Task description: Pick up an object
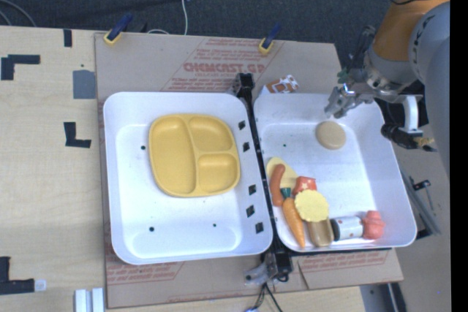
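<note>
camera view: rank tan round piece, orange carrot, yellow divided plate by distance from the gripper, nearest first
1. Tan round piece, right bin, just below the gripper.
2. Orange carrot, right bin, lower left part, among the pile of toy food.
3. Yellow divided plate, left bin, across the divider.
</note>
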`<state>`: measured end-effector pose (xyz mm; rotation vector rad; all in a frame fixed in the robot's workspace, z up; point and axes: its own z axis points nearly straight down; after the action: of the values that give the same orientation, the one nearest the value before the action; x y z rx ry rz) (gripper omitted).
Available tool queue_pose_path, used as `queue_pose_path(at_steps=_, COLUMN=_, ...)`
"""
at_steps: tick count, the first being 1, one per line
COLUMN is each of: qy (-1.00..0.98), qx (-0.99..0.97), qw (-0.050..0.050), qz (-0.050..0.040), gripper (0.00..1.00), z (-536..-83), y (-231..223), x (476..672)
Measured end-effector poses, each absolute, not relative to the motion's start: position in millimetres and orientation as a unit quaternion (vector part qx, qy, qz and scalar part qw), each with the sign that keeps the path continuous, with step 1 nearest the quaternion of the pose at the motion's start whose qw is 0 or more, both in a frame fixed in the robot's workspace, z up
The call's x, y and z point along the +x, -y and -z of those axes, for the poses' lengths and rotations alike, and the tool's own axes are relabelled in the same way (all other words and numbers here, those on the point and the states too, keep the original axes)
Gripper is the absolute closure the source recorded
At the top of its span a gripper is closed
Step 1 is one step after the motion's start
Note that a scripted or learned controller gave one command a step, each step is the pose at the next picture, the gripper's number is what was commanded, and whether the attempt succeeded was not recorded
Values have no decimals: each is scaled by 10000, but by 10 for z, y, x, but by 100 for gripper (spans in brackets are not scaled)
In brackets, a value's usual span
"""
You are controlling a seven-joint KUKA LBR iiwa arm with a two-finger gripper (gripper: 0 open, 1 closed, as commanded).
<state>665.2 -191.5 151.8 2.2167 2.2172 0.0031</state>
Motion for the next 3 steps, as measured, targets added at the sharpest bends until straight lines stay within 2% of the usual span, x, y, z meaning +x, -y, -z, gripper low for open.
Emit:
queue_pose_path(at_steps=1, qy=-7068, qx=7074, qw=14, qz=-8, gripper=0, z=-841, y=1784, x=6124)
queue_pose_path(at_steps=2, qy=-7100, qx=7042, qw=3, qz=-18, gripper=0, z=-855, y=980, x=6279)
queue_pose_path(at_steps=3, qy=-7048, qx=7094, qw=-6, qz=24, gripper=0, z=-983, y=1755, x=5764)
